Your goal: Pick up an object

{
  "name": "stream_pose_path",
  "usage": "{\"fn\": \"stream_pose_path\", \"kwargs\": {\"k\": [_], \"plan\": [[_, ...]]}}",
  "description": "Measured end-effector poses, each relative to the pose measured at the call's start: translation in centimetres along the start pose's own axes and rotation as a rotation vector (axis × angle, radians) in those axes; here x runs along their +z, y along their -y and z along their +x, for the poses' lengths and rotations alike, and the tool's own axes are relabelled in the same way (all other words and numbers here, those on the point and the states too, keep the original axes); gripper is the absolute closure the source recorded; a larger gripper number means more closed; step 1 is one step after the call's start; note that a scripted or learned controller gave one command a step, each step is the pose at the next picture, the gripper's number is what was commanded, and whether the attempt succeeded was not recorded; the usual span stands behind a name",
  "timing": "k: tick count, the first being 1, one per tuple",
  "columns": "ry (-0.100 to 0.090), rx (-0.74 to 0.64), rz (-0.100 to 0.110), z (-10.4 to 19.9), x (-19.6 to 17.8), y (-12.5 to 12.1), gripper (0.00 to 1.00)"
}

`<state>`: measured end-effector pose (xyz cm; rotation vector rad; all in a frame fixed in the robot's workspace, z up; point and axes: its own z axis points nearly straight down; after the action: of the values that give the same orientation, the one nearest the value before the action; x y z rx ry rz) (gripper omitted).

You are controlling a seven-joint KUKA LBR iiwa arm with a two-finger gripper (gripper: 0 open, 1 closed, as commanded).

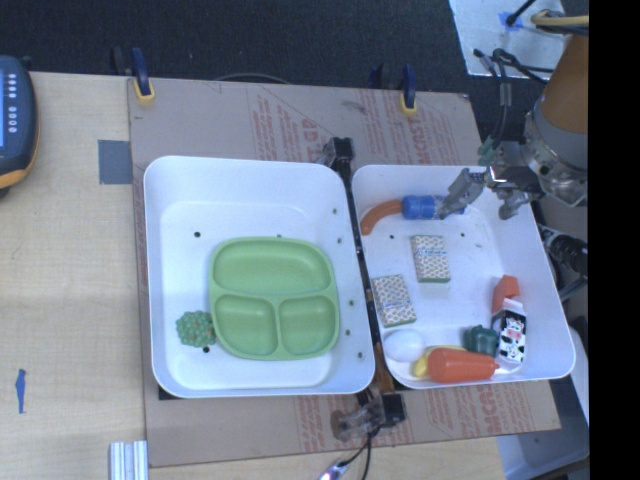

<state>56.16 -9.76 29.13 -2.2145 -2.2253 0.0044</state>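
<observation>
My gripper (pixel 487 198) hovers over the far right part of the right bin (pixel 530 238), open, with nothing between its fingers. Its left finger (pixel 461 192) is close to the blue end (pixel 419 207) of a tool with a curved orange handle (pixel 377 214). Two patterned boxes (pixel 430 258) (pixel 393 300) lie in the middle of that bin. Near the front edge are a white egg (pixel 403 345), an orange carrot (pixel 460 365), a dark green piece (pixel 482 340), a cow-print carton (pixel 512 339) and a red-orange piece (pixel 505 291).
The left bin (pixel 170 268) holds a green divided plate (pixel 273 298) and a small green broccoli (pixel 195 328) at its front left. A blue and yellow device (pixel 14 118) sits at the far left of the bench. Clamps (pixel 142 78) (pixel 408 88) hold the cardboard sheet.
</observation>
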Motion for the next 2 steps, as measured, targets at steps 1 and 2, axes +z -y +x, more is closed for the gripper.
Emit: {"fn": "stream_pose_path", "kwargs": {"k": [1, 2], "plan": [[0.0, 0.001, 0.01, -1.8, 12.7, -3.8, 0.0], [-0.001, 0.001, 0.01, -2.2, 20.5, -1.2, 0.0]]}}
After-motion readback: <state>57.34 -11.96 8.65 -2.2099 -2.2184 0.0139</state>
